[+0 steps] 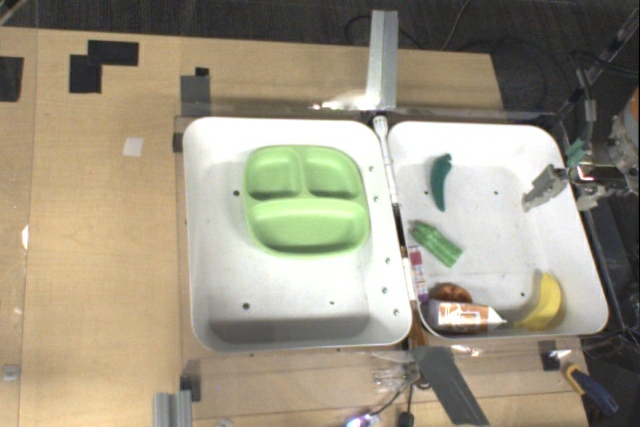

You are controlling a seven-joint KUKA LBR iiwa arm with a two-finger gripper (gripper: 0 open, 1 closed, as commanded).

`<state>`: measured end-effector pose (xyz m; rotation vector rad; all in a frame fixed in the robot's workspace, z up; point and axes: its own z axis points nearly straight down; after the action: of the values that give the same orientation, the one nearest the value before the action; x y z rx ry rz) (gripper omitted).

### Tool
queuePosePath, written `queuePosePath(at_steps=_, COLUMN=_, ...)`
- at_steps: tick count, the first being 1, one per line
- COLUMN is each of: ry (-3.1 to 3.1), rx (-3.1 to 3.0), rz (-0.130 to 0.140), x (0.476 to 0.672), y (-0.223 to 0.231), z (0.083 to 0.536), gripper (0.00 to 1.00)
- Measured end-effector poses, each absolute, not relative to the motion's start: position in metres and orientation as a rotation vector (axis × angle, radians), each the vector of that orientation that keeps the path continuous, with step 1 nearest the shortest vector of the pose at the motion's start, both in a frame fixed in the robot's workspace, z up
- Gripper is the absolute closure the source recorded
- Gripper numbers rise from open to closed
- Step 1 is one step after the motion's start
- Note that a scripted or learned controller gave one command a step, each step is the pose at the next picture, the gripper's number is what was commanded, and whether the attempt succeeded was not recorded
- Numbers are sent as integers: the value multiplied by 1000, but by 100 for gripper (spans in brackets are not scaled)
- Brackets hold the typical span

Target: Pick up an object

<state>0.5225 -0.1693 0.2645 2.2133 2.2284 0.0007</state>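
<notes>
In the right bin: several loose things lie on the white floor, any of them a fair candidate for the pick.
Nearest candidate: the dark teal pepper-shaped piece [440,181] lies in the upper middle of the right bin [500,140], nearest the gripper and well apart from the rest.
Its axis: the long axis runs nearly up and down the view, slightly bowed, the narrow end pointing toward the near edge.
Green bottle [436,244]: lies flat near the divider, its long axis slanting from upper left to lower right.
Banana [543,303]: sits in the near right corner, curved, its long axis roughly upright in the view.
Orange packet [466,316]: lies along the near wall, long axis left to right, with a brown round thing [452,293] touching it just behind.
Gripper [545,186]: hangs over the right side of the right bin; whether it is spread or closed I cannot tell, and nothing is seen in it.
Progress: nothing is lifted yet; approach, descent, closing and lifting all appear to remain.
Left bin [215,235]: holds a green divided plate [304,197], lying flat.
Surface [90,245]: pale wood around both bins.
</notes>
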Motion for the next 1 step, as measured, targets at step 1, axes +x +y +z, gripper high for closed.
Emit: queuePosePath(at_steps=1, ry=2395, rx=2031, rz=2, x=596, y=-132, z=196, gripper=0)
